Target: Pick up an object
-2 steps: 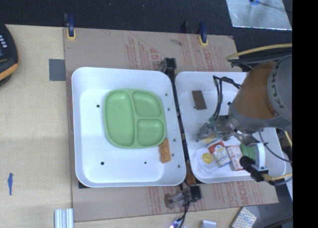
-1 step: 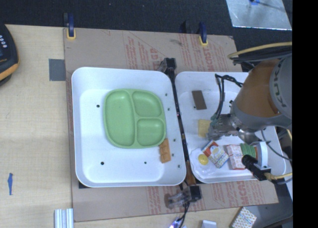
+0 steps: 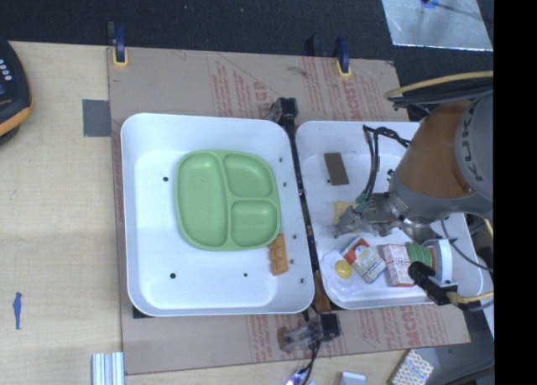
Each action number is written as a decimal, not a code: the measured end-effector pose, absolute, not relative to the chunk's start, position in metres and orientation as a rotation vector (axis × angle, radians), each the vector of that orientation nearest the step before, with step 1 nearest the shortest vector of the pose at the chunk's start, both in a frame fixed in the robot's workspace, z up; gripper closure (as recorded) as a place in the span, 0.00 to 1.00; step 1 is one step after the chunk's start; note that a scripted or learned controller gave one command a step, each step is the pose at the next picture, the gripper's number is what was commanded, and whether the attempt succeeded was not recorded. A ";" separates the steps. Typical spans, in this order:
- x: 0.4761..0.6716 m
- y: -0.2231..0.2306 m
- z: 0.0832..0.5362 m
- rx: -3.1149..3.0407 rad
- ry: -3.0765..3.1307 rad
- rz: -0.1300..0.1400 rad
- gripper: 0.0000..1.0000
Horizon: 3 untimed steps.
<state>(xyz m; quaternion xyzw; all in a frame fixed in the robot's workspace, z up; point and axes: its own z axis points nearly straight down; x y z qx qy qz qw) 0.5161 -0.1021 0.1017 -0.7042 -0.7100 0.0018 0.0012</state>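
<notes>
Hovering jaws low over right bin (image 3: 317, 147)

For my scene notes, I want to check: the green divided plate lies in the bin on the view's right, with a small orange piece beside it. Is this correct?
Not quite. The camera view shows the green divided plate in the bin on the view's left, not the right. The small orange piece does lie beside it.

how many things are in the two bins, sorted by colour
green plate: 1
orange block: 1
brown block: 1
yellow pieces: 2
red-and-white packs: 2
green-and-white container, partly under the arm: 1
total: 8
</notes>
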 end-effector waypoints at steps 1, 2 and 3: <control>0.584 -0.112 0.127 -2.219 -2.231 -0.004 0.00; 0.561 -0.103 0.104 -2.214 -2.222 0.007 0.00; 0.568 -0.096 0.091 -2.211 -2.226 0.006 0.00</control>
